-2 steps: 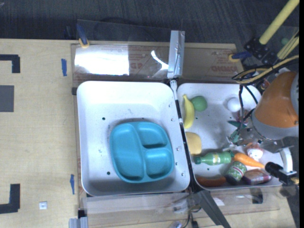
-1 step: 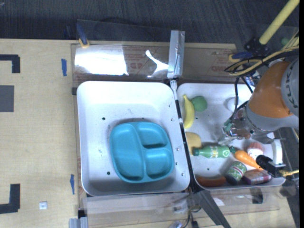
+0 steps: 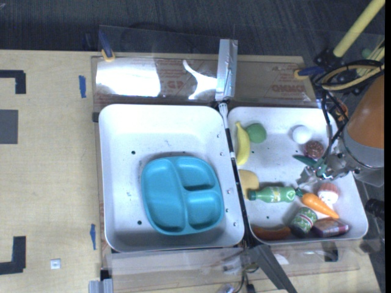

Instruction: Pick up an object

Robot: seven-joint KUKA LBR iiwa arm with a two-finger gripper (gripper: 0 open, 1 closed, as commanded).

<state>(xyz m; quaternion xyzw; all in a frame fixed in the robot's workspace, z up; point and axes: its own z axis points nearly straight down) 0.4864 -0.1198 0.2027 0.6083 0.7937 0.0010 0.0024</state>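
The right bin [image 3: 275, 118] holds several toy foods. A yellow banana [image 3: 242, 144] and a green lime [image 3: 256, 133] lie at its far left, with a white ball [image 3: 301, 133] and a brown berry [image 3: 315, 148] at the far right. A green bottle [image 3: 272, 195] lies on its side mid-bin next to a yellow lemon [image 3: 248, 179]. An orange carrot [image 3: 319, 204], a small can [image 3: 303, 220], a brown sausage [image 3: 271, 231] and a dark red piece [image 3: 330, 227] sit along the near side. My gripper [image 3: 310, 176] hangs low over the bin's right half, just above the carrot and right of the bottle's cap.
The left bin [image 3: 122, 127] carries a blue divided plate [image 3: 181, 194]. A metal divider [image 3: 225, 69] stands behind the seam between the bins. Cables and a yellow rod [image 3: 360, 23] crowd the far right corner. The wooden bench [image 3: 43, 163] stretches to the left.
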